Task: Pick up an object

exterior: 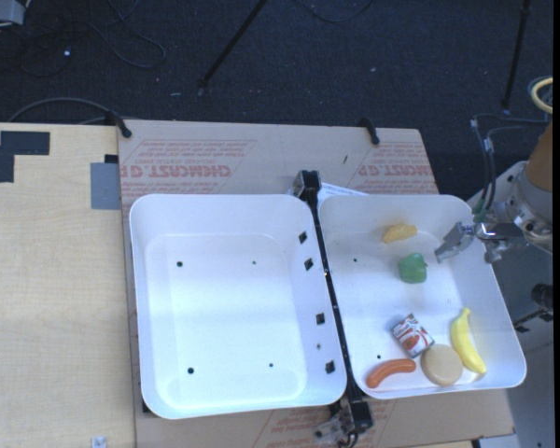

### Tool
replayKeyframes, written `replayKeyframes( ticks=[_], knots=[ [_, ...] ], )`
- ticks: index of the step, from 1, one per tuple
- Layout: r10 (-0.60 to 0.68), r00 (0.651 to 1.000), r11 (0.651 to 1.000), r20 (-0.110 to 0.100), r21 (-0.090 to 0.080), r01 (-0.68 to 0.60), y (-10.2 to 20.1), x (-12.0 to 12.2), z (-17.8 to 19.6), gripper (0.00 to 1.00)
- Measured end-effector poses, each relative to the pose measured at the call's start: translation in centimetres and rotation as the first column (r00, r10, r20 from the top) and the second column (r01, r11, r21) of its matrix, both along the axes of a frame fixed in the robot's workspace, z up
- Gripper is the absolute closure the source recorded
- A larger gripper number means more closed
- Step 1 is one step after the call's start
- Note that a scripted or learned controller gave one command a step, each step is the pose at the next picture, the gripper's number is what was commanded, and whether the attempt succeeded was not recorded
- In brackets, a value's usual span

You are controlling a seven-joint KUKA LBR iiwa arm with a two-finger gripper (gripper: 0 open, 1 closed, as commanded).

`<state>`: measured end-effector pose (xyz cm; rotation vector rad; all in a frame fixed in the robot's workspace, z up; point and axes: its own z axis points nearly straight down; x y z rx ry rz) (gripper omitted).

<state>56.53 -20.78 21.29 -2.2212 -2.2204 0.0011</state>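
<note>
Gripper (457, 241) poised over the right bin's (504, 320) far right edge, finger spread indiscernible, nothing visibly grasped; green object (413, 269) and others unlifted, pick not begun.

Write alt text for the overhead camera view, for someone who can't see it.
A robot gripper reaches in from the right over the right-hand white bin, near a green toy and a small yellow piece. Nearer the front of that bin lie a banana, a round tan item, a sausage and a small red-and-white packet. The left bin sits beside it.
</note>
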Motion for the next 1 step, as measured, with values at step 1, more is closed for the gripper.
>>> replayKeyframes(
  ticks=[1],
  knots=[
    [0.0,1.0,1.0,-0.001,0.001,0.0,-0.41,4.36,-11.49,0.0]
  ],
)
